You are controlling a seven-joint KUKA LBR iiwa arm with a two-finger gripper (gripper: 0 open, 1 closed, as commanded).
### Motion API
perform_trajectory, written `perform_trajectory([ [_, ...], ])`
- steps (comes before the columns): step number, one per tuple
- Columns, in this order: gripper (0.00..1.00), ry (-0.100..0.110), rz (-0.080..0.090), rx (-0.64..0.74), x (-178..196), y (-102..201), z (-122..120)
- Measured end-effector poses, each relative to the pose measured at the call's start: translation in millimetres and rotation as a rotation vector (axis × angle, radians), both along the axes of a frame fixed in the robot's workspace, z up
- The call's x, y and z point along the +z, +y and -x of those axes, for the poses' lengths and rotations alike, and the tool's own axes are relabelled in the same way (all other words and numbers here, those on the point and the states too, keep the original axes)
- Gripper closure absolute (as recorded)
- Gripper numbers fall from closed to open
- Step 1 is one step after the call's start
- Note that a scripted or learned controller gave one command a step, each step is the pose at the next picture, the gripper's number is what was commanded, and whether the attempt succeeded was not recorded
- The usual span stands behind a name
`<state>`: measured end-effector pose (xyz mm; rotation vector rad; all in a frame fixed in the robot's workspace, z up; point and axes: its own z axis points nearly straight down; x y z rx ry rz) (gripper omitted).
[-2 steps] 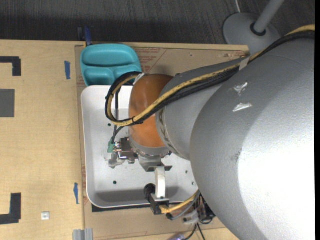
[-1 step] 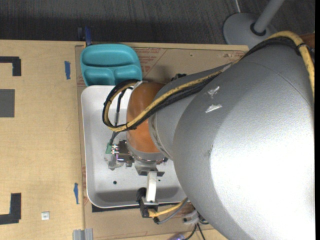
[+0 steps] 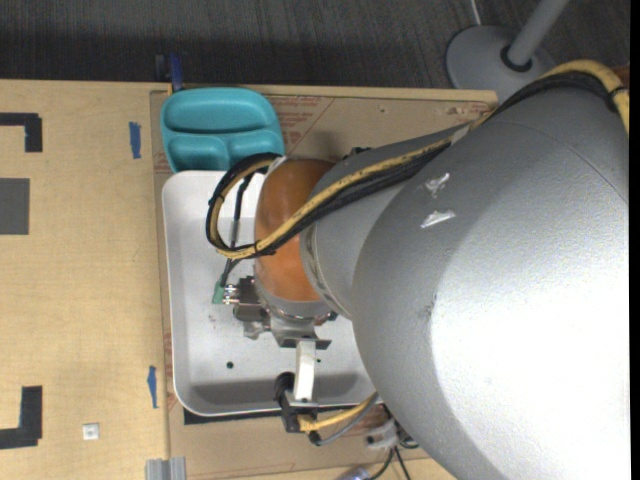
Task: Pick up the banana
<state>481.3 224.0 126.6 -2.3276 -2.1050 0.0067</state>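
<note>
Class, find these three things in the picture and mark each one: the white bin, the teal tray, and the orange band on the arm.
white bin (image 3: 195, 298), camera view, bare floor near its left wall.
teal tray (image 3: 220, 123), camera view, middle of its top surface.
orange band (image 3: 285, 233), camera view, its curved side above the wrist.

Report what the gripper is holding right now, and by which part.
It cannot be told. The arm hangs over the white bin and covers what lies under the wrist, and no banana is seen here.

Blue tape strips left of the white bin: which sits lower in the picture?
The strip by the white bin's lower left corner; the other strip sits higher, beside the teal tray.
</note>
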Motion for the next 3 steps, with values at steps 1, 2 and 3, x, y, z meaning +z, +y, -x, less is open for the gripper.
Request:
perform_trajectory([
  [1, 1.00, 0.000, 0.000, 0.000, 10, 0, 0],
  [2, 1.00, 0.000, 0.001, 0.001, 19, 1, 0],
  [3, 1.00, -0.001, 0.001, 0.002, 29, 1, 0],
])
